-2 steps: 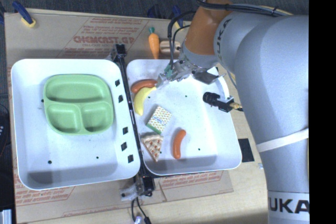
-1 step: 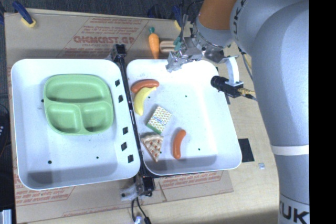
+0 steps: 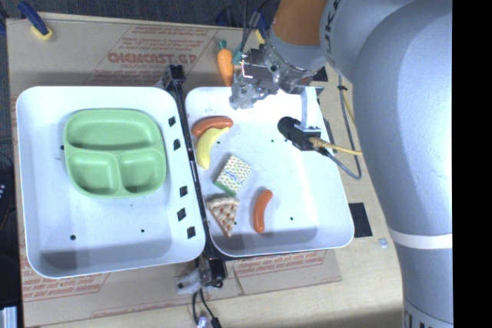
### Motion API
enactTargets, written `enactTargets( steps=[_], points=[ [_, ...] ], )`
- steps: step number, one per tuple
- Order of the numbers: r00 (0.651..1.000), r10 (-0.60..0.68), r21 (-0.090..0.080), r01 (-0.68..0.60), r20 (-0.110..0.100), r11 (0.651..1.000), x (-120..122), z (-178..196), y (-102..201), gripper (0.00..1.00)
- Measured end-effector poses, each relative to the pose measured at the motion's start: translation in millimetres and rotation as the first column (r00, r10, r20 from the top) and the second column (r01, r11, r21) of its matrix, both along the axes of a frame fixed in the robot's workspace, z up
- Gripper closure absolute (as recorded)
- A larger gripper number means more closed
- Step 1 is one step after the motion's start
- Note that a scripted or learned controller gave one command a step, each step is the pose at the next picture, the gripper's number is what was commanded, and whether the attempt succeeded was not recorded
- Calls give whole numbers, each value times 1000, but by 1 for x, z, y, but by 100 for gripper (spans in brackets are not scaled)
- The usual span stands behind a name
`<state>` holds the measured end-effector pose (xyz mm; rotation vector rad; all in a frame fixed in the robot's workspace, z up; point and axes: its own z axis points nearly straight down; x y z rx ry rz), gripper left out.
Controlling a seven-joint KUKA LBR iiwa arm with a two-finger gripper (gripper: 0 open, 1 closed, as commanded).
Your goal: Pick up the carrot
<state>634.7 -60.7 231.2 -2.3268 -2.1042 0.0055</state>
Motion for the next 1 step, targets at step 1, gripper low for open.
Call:
enactTargets(
  steps=[1],
  points=[
    [995, -101, -1, 101, 2, 995, 6, 6, 62, 100]
  ],
)
